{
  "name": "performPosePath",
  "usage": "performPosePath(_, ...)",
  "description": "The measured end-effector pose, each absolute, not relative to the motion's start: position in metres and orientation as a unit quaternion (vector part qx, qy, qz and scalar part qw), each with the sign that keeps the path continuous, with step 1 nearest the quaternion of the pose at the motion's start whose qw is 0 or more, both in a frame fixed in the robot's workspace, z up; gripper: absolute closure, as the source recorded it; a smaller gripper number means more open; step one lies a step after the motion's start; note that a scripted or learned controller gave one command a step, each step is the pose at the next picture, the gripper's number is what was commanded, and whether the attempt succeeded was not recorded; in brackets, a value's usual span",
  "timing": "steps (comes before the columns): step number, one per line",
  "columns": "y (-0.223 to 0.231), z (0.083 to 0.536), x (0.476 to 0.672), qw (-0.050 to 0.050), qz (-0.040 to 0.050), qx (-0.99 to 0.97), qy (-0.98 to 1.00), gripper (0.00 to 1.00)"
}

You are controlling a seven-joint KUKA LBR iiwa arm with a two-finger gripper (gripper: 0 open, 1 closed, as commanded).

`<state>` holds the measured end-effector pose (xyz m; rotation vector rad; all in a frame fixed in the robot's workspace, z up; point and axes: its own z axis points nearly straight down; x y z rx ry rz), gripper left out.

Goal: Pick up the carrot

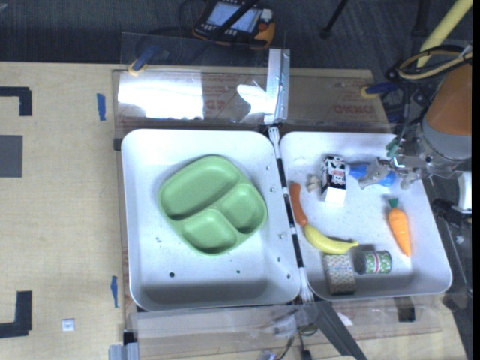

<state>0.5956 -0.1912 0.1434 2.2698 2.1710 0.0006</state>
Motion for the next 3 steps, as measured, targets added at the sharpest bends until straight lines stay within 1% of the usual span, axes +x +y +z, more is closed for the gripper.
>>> performPosePath(1, -0.215, 0.135, 0.546, -0.003, 0.0018, 0.749, 0.663, 0.0)
performPosePath(2, -0.205, 0.093, 0.512, -0.007, 0.0065, 0.771, 0.637, 0.0)
performPosePath(3, -0.209, 0.102, 0.511, -0.003, 0.0039, 0.772, 0.636, 1.0)
